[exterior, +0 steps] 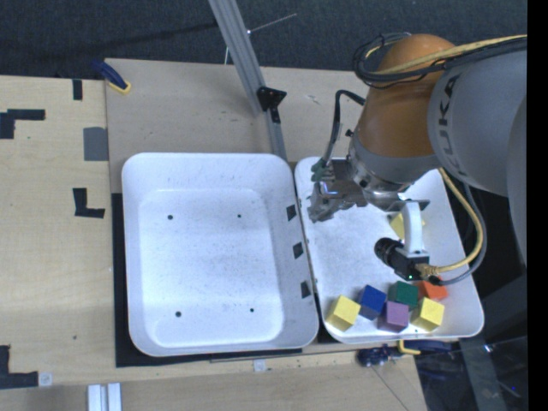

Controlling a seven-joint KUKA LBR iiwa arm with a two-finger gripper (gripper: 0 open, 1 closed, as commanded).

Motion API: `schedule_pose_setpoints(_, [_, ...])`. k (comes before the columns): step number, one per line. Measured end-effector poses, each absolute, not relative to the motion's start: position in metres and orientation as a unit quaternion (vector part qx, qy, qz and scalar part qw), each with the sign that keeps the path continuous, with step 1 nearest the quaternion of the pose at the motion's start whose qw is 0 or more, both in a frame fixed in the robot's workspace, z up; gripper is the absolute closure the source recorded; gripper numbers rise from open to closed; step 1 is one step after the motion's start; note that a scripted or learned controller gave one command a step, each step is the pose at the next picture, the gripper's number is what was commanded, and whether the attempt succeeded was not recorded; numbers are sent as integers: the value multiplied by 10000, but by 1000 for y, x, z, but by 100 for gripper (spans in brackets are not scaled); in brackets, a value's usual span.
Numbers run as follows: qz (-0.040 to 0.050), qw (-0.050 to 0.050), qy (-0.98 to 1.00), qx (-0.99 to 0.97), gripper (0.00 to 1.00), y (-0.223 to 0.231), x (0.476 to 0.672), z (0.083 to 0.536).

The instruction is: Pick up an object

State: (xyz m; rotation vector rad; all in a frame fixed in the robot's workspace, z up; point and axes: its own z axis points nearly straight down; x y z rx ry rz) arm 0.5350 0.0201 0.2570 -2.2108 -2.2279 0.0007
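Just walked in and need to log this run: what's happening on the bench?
A grey and orange arm reaches in over the right bin, with its gripper near that bin's upper left corner. The blocks sit clustered at the bin's near edge: yellow, blue, purple, green and others. The gripper is apart from them.

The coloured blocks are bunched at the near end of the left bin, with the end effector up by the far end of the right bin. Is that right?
Not quite: the camera view shows the coloured blocks bunched at the near end of the right bin, not the left bin. The end effector is by the right bin's far end, as stated.
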Motion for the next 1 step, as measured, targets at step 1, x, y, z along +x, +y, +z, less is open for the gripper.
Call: schedule_pose_setpoints(1, [9,15,-7097,-7045,100,72,519,254])
